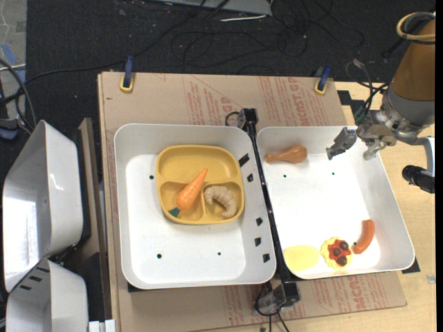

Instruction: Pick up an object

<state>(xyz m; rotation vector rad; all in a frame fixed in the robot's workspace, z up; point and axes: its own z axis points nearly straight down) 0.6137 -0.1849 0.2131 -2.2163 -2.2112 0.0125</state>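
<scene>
My gripper [356,145] hangs over the back right corner of the right bin [387,192], fingers apart and nothing between them. A toy chicken drumstick [288,155] lies at the back of that bin, left of the gripper. Along the bin's front lie a yellow flat piece [301,256], a small pizza slice [337,250] and a red sausage [364,236]. In the left bin [138,247] a yellow divided plate [173,163] holds a carrot [192,189] and a shrimp [223,199].
The bins sit side by side on a cardboard sheet [194,95] held by yellow clamps at the back. Grey containers [38,199] stand off the bench at the left. Cables run over the dark floor behind.
</scene>
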